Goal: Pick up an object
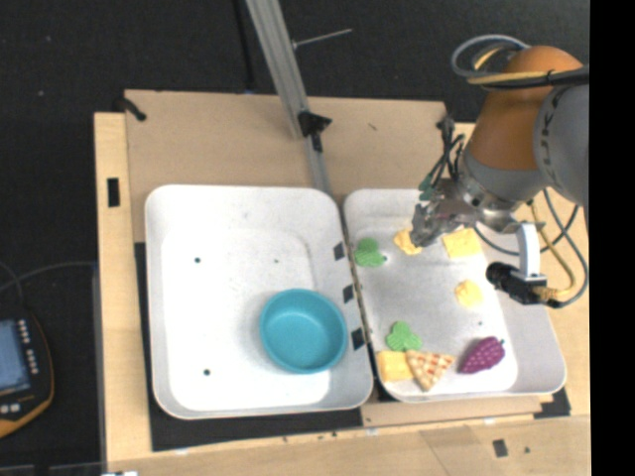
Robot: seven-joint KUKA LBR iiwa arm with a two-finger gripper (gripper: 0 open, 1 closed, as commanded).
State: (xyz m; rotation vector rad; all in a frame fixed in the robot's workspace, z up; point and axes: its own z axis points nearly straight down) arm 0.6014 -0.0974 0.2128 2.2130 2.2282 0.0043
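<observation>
From above, two white bins sit side by side. The left bin [198, 226] has one blue bowl [302, 329]. The right bin [526, 360] has eight toy foods. The gripper [425, 228] sits right over a yellow piece [408, 243].

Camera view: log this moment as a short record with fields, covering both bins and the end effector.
left bin: holds a blue bowl near its front right corner
right bin: holds small toy foods
back of right bin: yellow piece, yellow block, green piece
front of right bin: pizza slice, purple grapes
end effector: low over the yellow piece, grasp not confirmed
</observation>
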